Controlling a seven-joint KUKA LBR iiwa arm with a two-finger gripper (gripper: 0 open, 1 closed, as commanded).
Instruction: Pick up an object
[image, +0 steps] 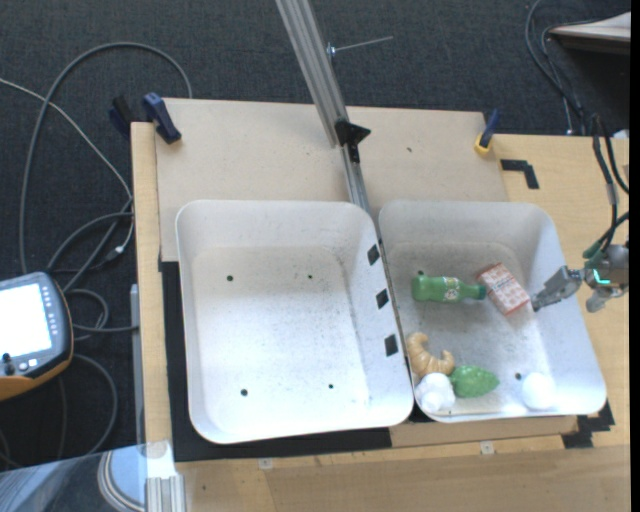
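The right bin (560, 250) holds several objects. A green bottle (447, 290) lies on its side in the middle, with a red and white box (503, 288) just to its right. Along the front wall sit a tan croissant-shaped toy (428, 353), a white round piece (435, 392), a green lump (474, 380) and a white ball (538, 390). My gripper (552, 290) reaches in from the right edge over the bin's right side, its tip close to the red and white box. Nothing shows in its grasp.
The left bin (200, 240) stands beside the right one, parted by a wall with black clips (381, 298). A metal rail (320, 80) runs from the top down to the bins. Cables and a handheld pendant (30, 325) lie off the bench at left.
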